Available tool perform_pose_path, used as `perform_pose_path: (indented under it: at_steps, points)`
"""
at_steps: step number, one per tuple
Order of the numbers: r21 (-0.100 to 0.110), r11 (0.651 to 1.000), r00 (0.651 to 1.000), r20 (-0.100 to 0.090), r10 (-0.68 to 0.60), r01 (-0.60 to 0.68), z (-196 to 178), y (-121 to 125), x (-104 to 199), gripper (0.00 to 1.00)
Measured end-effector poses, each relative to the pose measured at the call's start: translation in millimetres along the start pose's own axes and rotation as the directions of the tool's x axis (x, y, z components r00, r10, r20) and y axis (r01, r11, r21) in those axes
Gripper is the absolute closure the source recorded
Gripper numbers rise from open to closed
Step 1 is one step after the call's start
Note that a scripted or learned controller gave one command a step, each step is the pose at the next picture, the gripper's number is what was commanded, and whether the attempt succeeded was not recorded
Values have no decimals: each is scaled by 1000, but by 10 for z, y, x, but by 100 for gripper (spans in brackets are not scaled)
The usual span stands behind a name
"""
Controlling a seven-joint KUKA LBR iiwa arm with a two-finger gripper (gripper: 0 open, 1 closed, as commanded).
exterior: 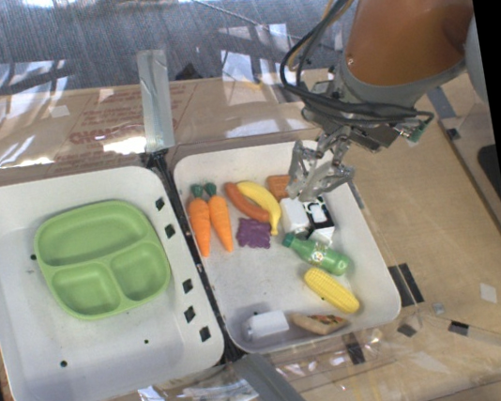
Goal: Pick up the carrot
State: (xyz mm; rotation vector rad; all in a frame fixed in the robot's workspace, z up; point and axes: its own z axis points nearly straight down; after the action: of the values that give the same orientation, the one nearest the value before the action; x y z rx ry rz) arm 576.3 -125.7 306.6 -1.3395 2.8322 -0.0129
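**Bench inventory: two bins, arm over the right bin**

Left bin [32, 374]: holds one green divided plate [100, 258] with three compartments, lying toward the bin's far half, nearer its left wall than its right.

Right bin [381, 268], contents from the far-left corner onward:
- Two carrots, orange with green tops, lying side by side and touching, tops toward the far wall. Left carrot [200, 224] lies just beside the bin's left wall; right carrot [220, 219] lies next to it.
- Red-orange elongated item [248, 203], slanted, just right of the carrots.
- Banana [262, 200], yellow, curved, touching the red-orange item.
- Purple grapes [254, 233], just below those two.
- Brown-orange item [277, 184] near the far wall, partly hidden by the gripper.
- White packet with dark marking [321, 221], centre right.
- Green bottle [317, 252], lying slanted below the packet.
- Corn cob [330, 290], yellow, toward the near-right corner.
- White block [268, 323] at the near wall.
- Tan flat item [319, 323] at the near wall, just right of the block.

Gripper [316, 184]: hangs over the far-right part of the right bin, well apart from both carrots. Fingers stand spread; nothing is seen between them.
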Motion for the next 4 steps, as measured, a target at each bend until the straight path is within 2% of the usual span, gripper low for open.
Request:
perform_pose_path:
  at_steps: [1, 2, 3, 4]
  points:
    - [-15, 984, 984, -9, 177, -177, 1025, -510, -262, 100]
    - [0, 1000, 1000, 2, -31, 31, -564, -878, -235, 100]
    - [-5, 980, 980, -1, -200, 200, -883, -703, 544, 100]
    - [-17, 839, 839, 6, -544, 544, 91, -677, 507, 100]
